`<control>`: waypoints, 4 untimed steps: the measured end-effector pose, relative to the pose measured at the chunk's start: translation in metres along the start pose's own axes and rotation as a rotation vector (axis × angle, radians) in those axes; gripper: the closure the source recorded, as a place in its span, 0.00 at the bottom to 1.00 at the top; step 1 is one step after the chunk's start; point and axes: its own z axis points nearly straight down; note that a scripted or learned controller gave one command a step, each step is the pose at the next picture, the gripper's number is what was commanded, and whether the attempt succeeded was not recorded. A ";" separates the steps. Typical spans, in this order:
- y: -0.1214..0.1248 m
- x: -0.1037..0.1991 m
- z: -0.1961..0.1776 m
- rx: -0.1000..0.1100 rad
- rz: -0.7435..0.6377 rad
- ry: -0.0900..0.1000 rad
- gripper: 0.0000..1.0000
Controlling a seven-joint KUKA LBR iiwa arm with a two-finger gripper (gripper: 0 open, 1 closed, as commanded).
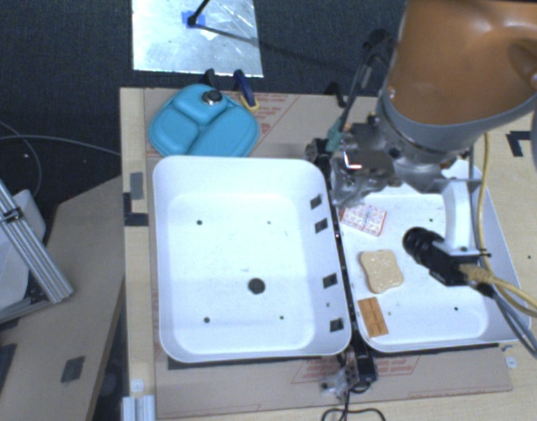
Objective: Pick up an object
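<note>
My gripper hangs low over the far left corner of the right bin, under the large orange wrist. Just below it lies a small pink-and-white patterned packet. A tan, bread-like piece rests in the middle of that bin's left side, and an orange-brown rectangular piece lies near the bin's front left corner. Nothing shows between the gripper's fingers.
The left bin has a small dark round thing on its floor. A blue lidded container sits behind the left bin. A silver sheet lies further back. The arm covers the right bin's far side.
</note>
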 end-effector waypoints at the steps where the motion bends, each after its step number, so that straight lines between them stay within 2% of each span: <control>1: 0.001 -0.012 0.009 -0.006 -0.001 0.002 1.00; 3: 0.002 -0.011 -0.014 -0.014 -0.010 0.003 1.00; 4: 0.002 0.004 0.074 0.002 -0.004 0.000 1.00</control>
